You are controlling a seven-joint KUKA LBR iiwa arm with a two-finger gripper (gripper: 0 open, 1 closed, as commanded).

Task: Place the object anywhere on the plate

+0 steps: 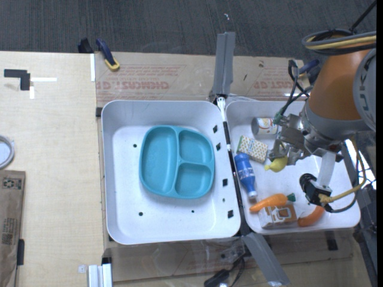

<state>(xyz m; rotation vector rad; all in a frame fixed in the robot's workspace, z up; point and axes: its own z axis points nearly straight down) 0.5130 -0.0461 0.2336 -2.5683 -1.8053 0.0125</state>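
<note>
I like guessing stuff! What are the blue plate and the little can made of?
The turquoise three-section plate looks like plastic: one even colour, soft moulded ridges, dull sheen. The small silver can lying on its side in the right bin looks like metal, judging by its bright shine, though it is small and hard to confirm.

My light wooden table [48, 160] runs off to the left under even light; dark grey carpeted floor [149, 11] lies beyond its far edge, and brown printed cardboard [161, 76] lines the back
</note>
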